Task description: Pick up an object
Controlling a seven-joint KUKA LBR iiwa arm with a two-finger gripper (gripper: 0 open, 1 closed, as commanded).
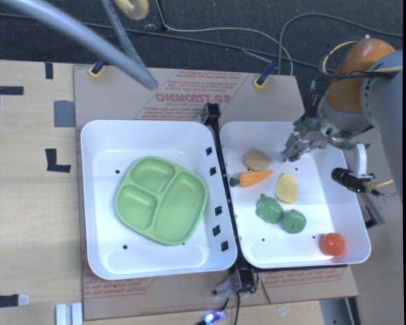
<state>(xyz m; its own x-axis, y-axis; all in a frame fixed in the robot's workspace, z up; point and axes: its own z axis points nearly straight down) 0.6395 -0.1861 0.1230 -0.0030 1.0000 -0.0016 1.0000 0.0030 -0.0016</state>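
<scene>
The likeliest target is the tan piece (257, 160), a flat beige lump lying in the upper-left part of the right bin (338, 202). The gripper (292, 149) hangs just to its 3 o'clock, low over the bin floor near the back wall, with nothing seen between its tips. Whether it is spread or closed I cannot tell; the tip is small and dark against the wrist.

I judge this to be the approach step: the arm is down inside the bin but not yet on any object. The next move calls for a short shift toward 9 o'clock to centre over the tan piece, then a descent and a close, or else a choice of another item.

Around the tan piece, the carrot (252, 178) lies just at its 6 o'clock, almost touching the bin's left wall. The yellow piece (287, 187) sits at 4 o'clock from the tan piece, near but apart. Further toward 5 o'clock are the two green pieces (280, 214), side by side and touching or nearly so. The tomato (333, 244) is well apart in the bin's 5 o'clock corner.

The carrot's closeness could crowd a finger on that side, and the tan piece looks flat, so a grip may slip off.

The left bin (95, 181) holds a green tray (162, 200) with three compartments, out of the arm's way.
</scene>
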